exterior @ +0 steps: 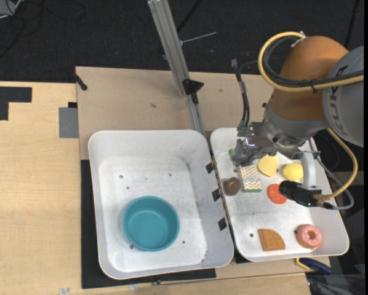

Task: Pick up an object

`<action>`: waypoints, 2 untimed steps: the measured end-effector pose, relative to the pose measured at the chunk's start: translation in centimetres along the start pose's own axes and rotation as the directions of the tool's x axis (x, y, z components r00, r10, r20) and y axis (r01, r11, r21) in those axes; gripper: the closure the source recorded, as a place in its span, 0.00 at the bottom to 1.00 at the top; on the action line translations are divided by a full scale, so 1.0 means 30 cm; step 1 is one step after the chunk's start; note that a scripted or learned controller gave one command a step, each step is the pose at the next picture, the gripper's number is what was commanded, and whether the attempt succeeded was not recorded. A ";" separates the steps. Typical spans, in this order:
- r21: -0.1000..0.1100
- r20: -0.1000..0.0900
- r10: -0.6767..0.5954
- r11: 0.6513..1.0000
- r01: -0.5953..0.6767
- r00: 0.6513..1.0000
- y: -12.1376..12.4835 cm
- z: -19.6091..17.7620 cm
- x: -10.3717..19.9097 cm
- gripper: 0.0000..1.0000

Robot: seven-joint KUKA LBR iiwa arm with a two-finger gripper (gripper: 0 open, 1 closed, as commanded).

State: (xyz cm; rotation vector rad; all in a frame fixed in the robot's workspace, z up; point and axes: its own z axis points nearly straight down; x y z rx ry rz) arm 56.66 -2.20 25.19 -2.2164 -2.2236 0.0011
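Observation:
My gripper [244,149] hangs over the far left part of the right bin [338,241], below the grey and orange arm. Just under and in front of it lie a checkered block [252,178] and a brown round piece [231,186]. A pale yellow wedge [268,165] and a yellow lemon-like piece [293,171] lie to its right. A red round piece [275,193] sits a little nearer. Close to the front rim rest an orange-brown slice [271,239] and a pink donut [308,236].
The left bin [110,146] holds a blue bowl [150,222] near its front. A metal rail [172,42] slants down from the back to the gap between the bins. Black clips [215,194] sit along the divide.

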 end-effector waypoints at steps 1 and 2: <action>-0.002 0.001 0.000 1.000 0.000 1.000 -0.079 -0.010 0.161 1.00; 0.001 0.001 0.000 1.000 0.000 1.000 -0.137 0.058 0.323 1.00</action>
